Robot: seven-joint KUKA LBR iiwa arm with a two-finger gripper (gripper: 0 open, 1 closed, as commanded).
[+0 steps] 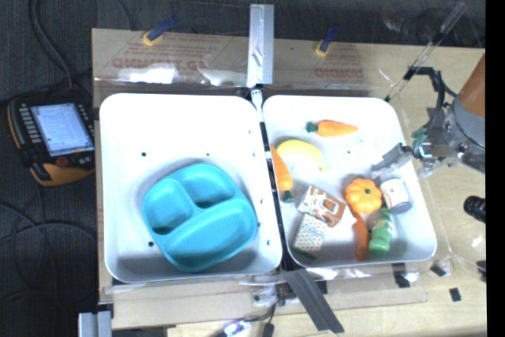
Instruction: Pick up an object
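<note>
Gripper: over right bin's right rim; jaws — cannot tell, too small and blurred.
Nearest: pumpkin, white cup, just below.
Right bin: carrot, banana, cartons, green bottle.
Left bin: blue divided plate.
Bench: pale wood, clamps at back.
Floor: dark carpet, cables, pendant left.

Below me, both bins are plain white. The divided plate is bright turquoise. I see an orange carrot with a green top, a yellow banana, an orange pumpkin, a green bottle, and a red-and-white patterned carton.
</note>
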